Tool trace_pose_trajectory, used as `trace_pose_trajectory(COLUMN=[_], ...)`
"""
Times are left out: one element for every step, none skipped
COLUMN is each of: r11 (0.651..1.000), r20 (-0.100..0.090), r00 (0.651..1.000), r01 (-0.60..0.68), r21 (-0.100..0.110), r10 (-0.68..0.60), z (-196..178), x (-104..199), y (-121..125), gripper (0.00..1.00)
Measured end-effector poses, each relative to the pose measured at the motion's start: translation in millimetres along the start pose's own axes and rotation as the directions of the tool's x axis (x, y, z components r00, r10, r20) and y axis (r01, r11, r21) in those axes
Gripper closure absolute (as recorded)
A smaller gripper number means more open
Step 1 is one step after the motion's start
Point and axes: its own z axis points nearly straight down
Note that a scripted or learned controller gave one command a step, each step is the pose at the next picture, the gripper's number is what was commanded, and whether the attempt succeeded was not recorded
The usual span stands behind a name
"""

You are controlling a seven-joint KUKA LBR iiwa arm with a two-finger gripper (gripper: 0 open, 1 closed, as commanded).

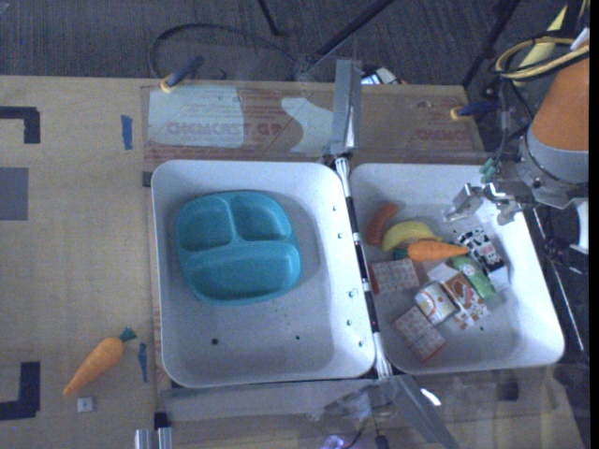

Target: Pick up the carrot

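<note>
Camera view: the carrot (436,249) lies in the right bin (524,344), in the middle of its far half, just right of centre between the left and right walls. It is a small, smooth, bright orange toy piece, tapered, lying roughly crosswise, with its narrow tip pointing toward the bin's right wall. Its thick end touches a yellow banana-shaped piece (409,234), and a red-orange piece (381,223) lies near the bin's left wall just beyond that. A black-and-white cow-patterned carton (483,248) sits just beside the carrot's tip, with a green packet (474,276) next to it. Several small printed cartons (438,303) lie scattered toward the bin's centre and near edge; their labels are too small to read. The gripper (487,202) hangs over the far right part of the right bin, near the carrot but not touching it; its fingers stand apart with nothing between them. The left bin (281,344) carries a teal divided plate (239,246) in its far left half. A second carrot (94,364), orange with a green top, lies on the bench (75,251) near its front left corner, outside both bins. The cardboard sheet (225,129) behind the left bin bears faded reddish lettering that cannot be read reliably.
</note>
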Motion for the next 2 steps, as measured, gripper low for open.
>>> trace_pose_trajectory(r11=[0.992,0.983], r20=[0.004,0.000], r00=[0.992,0.983], r01=[0.125,0.186], r21=[-0.012,0.000], r10=[-0.125,-0.186], z=[100.6,77.4], x=[33.7,14.7], y=[-22.5,-64.1], gripper=[0.00,0.00])
